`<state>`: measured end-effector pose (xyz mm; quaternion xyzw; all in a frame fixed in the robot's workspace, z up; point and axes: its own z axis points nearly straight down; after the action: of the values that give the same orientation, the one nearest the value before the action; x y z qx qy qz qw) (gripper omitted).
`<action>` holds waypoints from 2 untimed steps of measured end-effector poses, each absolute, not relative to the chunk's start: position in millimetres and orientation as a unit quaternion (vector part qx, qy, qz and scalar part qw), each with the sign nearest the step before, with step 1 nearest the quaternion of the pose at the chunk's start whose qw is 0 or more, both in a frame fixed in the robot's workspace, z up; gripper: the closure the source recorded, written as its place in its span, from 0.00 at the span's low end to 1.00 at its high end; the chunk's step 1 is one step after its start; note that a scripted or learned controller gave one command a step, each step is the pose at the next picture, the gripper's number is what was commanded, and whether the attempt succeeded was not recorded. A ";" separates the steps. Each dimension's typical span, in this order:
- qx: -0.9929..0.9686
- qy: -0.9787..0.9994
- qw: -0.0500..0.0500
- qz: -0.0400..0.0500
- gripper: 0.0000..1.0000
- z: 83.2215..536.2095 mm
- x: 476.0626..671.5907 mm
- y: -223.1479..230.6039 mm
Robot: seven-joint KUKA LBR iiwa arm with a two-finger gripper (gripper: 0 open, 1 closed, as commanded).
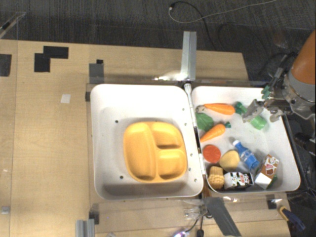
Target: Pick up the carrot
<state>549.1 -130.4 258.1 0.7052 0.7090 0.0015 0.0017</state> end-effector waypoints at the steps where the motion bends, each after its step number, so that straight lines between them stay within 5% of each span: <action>1: 0.735 0.678 0.001 0.002 0.00 185.1 641.4 -76.9; 2: 0.701 0.713 0.005 0.005 0.00 90.0 672.5 -90.2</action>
<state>672.5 -90.2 90.0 0.7007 0.7134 0.0047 0.0053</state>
